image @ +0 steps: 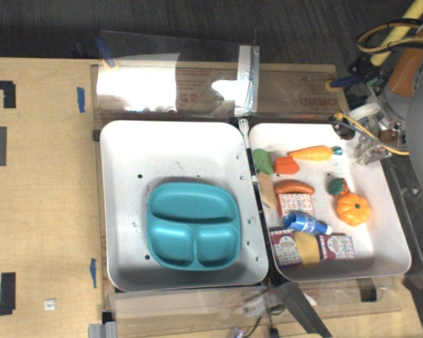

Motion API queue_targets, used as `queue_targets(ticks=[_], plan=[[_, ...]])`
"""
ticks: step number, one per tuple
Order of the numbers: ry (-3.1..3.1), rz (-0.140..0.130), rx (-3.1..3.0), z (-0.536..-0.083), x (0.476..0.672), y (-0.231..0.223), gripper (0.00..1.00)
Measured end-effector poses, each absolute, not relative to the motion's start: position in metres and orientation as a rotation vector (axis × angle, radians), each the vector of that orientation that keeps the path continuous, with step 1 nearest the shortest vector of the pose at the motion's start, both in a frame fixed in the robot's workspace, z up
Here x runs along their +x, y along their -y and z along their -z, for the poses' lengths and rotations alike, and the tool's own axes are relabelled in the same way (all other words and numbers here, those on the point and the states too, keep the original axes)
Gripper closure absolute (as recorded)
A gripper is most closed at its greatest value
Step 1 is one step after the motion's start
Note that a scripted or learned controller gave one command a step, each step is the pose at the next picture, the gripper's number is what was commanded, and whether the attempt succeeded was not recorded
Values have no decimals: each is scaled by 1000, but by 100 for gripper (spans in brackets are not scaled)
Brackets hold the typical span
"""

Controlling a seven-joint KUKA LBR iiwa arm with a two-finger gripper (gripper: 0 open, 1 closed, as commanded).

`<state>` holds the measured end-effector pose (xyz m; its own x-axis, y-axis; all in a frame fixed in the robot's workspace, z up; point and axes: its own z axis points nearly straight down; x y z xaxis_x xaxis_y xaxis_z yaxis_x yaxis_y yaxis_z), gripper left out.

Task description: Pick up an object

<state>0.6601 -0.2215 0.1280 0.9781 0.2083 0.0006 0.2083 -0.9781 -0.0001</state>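
Over on the left of the frame we've got the left bin with a teal divided tray sitting in it, flat and broad, so honestly not what we'd go for with two fingers. Right next door, the right bin is where the easy pickings are: a green piece and an orange block near its upper left, a carrot beside them, a hot dog, a blue bottle lying across some little boxes, and a small pumpkin further right.

We'd pick the pumpkin or the carrot. Both sit apart from their neighbours, so there's room to come straight down either side. The stuff at the lower left of that bin is touching and overlapping, and we'd guess a grab there just shoves things around.

At the upper right edge the gripper hangs over the bin's rim with cables around it; we can't tell whether it's released or clenched, and nothing is visibly in it.

Both bins rest on a brown bench with black and blue tape marks, with dark floor along the top.
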Motion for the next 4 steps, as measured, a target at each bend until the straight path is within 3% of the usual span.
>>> queue_targets(ticks=[1, 2, 3, 4], plan=[[329, 0, -3121, -104, 662, 220, 100], [327, -5, -3112, -105, 662, 216, 0], [313, -3, -3123, -109, 619, 197, 0], [320, 0, -3122, -139, 588, 145, 0]])
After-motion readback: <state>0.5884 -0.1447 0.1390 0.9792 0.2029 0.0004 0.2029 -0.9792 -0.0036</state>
